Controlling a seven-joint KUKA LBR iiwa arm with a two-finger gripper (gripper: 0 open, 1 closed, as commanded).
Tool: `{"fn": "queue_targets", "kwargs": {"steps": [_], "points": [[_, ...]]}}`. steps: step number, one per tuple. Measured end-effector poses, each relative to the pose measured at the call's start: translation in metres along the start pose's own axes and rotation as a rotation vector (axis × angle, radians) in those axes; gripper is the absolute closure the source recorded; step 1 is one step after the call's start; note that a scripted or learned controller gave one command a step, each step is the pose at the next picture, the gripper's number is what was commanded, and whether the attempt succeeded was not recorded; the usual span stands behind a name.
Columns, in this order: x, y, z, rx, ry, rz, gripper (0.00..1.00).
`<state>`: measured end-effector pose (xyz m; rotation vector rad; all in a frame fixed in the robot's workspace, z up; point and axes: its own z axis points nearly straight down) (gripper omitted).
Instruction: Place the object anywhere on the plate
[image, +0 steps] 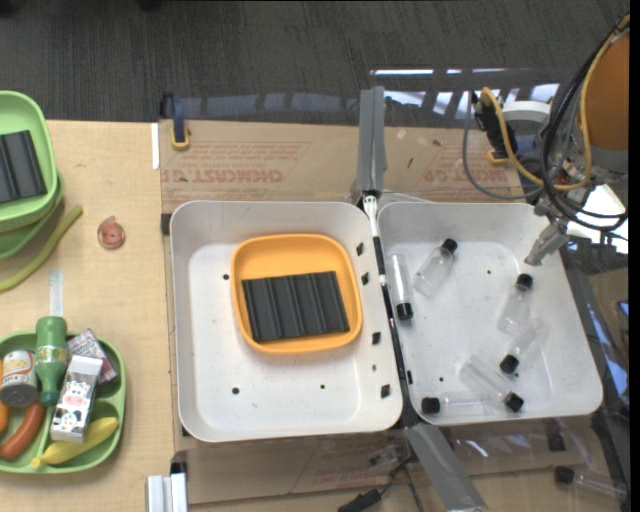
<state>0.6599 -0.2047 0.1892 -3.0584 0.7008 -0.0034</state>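
- Nearest the camera, against the front wall of the right shallow white bin, lie two clear plastic vials with black caps: one at the front-left corner and one just to its right.
- More clear, black-capped vials are scattered in that bin: one along the left wall, one toward the back, one near the right side and one below it.
- The left shallow white bin touches the right bin's left wall; in it sits an orange, rounded-square plastic plate bearing a dark ribbed rectangular insert.
- The grey two-finger gripper hangs over the right bin's back-right corner, near the vial on the right side; how far the fingers are parted cannot be told, and no vial is seen between them.
- Far left of the right bin, on the wooden bench, a green tray holds toy food.
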Motion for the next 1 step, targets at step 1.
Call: {"fn": "queue_targets", "kwargs": {"steps": [1], "points": [[0.0064, 0.0127, -0.0113, 0.001, 0.0, -0.199, 0.0]]}}
